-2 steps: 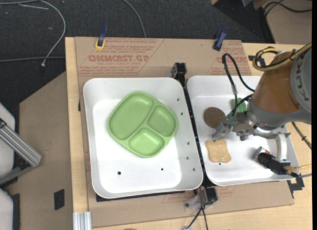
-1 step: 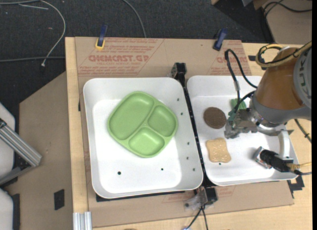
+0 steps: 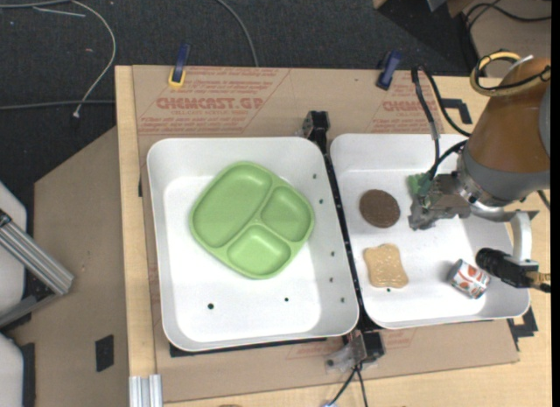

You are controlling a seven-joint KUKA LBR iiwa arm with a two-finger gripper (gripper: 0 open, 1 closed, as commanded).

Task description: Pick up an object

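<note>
Camera view: hand (image 3: 422, 213), grip state unclear, hovers in right bin (image 3: 437, 309) beside brown cookie (image 3: 380, 208); center over it before descending.

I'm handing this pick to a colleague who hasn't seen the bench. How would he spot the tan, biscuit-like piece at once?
Take the right bin, not the one holding the green divided plate. Near its front left lies the tan piece, just below the round dark brown disc. It alone is pale and lumpy-edged; the small can lies farther right.
</note>
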